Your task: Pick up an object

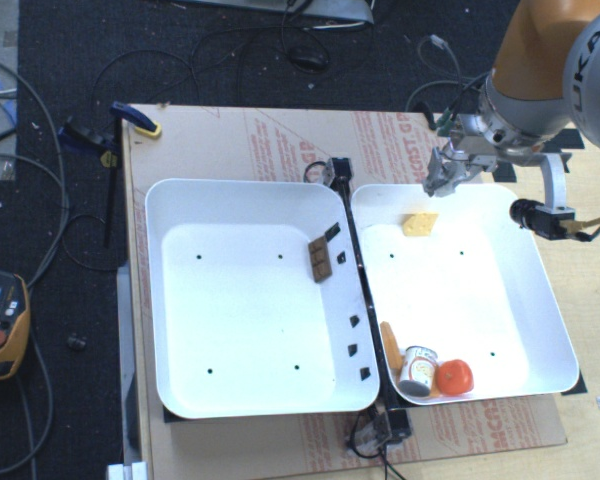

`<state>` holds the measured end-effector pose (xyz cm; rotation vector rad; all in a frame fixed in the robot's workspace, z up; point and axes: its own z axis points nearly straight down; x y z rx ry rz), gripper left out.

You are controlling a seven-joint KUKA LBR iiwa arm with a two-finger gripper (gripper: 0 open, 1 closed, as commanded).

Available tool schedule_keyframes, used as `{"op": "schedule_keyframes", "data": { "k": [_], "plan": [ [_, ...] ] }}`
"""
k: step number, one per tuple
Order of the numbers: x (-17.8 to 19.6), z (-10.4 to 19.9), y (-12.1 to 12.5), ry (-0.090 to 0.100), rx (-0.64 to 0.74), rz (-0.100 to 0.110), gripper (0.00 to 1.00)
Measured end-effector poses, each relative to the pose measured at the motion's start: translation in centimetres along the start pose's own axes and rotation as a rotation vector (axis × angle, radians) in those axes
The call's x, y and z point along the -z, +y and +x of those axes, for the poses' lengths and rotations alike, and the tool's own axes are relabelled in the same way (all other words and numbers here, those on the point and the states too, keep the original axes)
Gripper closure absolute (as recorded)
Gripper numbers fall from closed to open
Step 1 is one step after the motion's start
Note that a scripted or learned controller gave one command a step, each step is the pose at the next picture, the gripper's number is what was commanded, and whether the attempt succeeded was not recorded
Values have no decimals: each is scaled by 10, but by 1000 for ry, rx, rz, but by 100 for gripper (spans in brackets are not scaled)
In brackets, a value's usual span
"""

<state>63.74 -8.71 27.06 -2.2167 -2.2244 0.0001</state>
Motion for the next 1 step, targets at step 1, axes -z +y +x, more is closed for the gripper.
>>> {"op": "schedule_keyframes", "data": {
  "k": [1],
  "plan": [
    [-16,47,8,0,1,0,100]
  ]
}}
